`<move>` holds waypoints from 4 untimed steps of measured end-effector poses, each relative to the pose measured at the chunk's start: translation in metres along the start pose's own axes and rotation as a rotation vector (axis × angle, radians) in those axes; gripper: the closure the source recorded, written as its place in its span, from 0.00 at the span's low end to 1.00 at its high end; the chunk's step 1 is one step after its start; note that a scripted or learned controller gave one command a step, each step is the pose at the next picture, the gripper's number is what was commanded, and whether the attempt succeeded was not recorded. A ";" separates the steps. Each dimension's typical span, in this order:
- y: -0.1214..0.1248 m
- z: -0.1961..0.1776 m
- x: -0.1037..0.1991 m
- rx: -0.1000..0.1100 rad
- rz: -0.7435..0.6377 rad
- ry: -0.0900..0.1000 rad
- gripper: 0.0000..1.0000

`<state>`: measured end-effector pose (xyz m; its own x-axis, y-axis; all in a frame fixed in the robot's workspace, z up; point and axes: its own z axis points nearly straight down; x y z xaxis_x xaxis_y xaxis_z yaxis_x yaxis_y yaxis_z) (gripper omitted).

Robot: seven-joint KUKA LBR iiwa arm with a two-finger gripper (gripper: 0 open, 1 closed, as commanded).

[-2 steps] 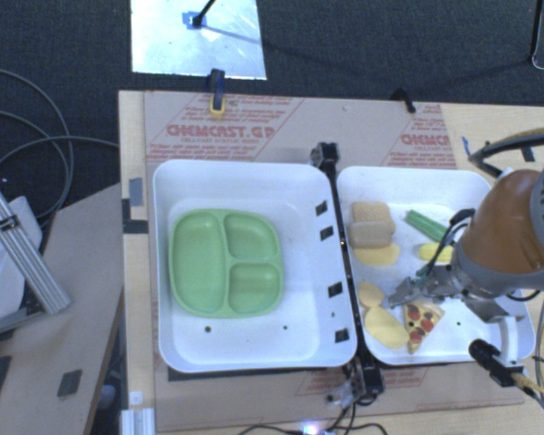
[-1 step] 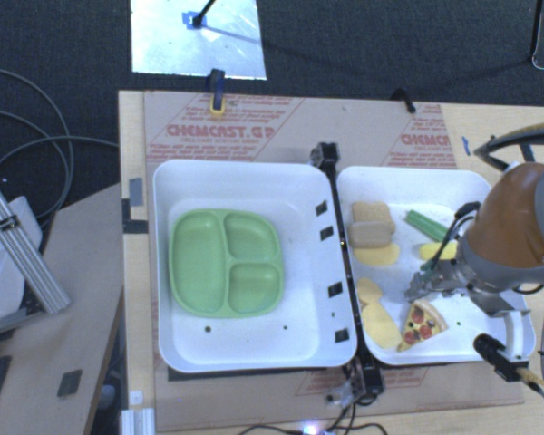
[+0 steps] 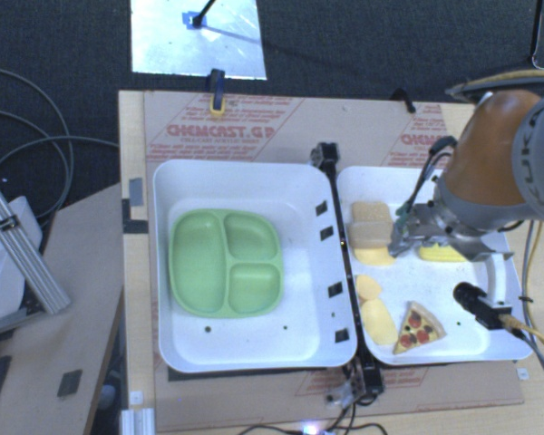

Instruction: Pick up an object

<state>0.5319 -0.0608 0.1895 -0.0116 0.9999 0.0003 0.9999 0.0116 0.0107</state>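
Grey two-finger gripper [image 3: 402,240] hangs low in the right white bin [image 3: 390,184], just beside tan bread-like slabs [image 3: 370,216] and a flat yellow piece [image 3: 374,256]; whether it clasps anything cannot be told. Left white bin [image 3: 245,184] holds a green divided plastic plate [image 3: 225,263]. Also in the right bin lie pale potato-like chunks [image 3: 377,316], a toy pizza slice [image 3: 419,326] and a yellow corn-like piece [image 3: 442,254].

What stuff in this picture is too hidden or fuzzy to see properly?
- Camera view: the yellow toy food beside the hand lies partly under the arm, so what kind of food it is stays unclear.
- The far right corner of the right bin is covered by the arm.
- Whether the hand touches the tan bread pieces is too blurred to tell.
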 end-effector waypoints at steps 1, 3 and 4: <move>-0.023 0.005 0.039 0.011 0.003 0.002 1.00; -0.035 0.005 0.097 0.011 0.005 0.001 1.00; -0.010 0.005 0.113 0.008 0.005 0.001 1.00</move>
<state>0.5207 0.0519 0.1843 -0.0066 1.0000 0.0010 1.0000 0.0066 0.0029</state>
